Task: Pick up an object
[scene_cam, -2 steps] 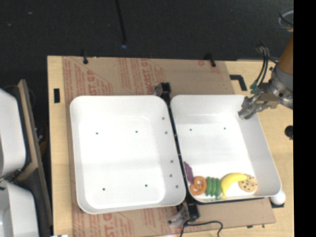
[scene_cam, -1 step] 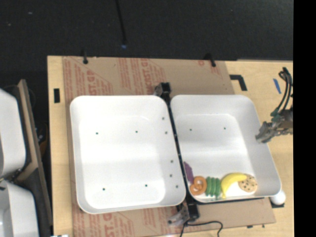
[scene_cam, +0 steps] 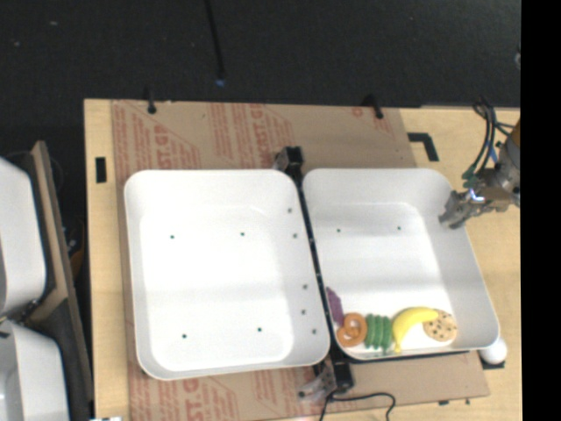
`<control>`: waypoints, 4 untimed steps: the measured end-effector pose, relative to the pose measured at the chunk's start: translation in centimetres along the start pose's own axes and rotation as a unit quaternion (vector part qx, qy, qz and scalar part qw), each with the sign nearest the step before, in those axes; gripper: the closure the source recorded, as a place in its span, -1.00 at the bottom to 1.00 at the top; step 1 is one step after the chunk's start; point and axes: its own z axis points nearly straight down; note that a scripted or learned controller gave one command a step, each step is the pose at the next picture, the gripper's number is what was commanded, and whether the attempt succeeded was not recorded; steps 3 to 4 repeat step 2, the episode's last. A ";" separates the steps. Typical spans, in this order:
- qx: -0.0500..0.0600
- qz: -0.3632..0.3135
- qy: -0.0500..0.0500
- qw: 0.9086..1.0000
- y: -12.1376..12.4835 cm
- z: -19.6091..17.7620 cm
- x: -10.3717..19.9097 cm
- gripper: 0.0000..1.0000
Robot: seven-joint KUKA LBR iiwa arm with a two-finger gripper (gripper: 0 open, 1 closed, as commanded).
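Observation:
Along the near edge of the right bin (scene_cam: 394,191) lie several small toys: a purple piece (scene_cam: 334,303), an orange ring-shaped pretzel (scene_cam: 352,330), a green ridged piece (scene_cam: 379,331), a yellow banana (scene_cam: 413,319) and a tan cookie (scene_cam: 440,327). My gripper (scene_cam: 458,211) hangs at the right bin's far right rim, well away from the toys and with nothing visibly in it. Only the wrist end of the arm (scene_cam: 500,182) shows at the right edge.
The left bin (scene_cam: 215,270) sits beside the right one, joined by a black clamp (scene_cam: 289,159) at the far side. Both rest on a cardboard sheet (scene_cam: 202,139) over the wooden bench. White containers (scene_cam: 17,235) stand at the far left.

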 end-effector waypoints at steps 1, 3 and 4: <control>0.000 -0.001 0.000 1.000 -0.3 1.5 3.7 1.00; -0.001 0.001 0.000 1.000 -7.0 1.2 4.3 1.00; -0.001 0.001 0.000 1.000 -7.0 1.2 4.3 1.00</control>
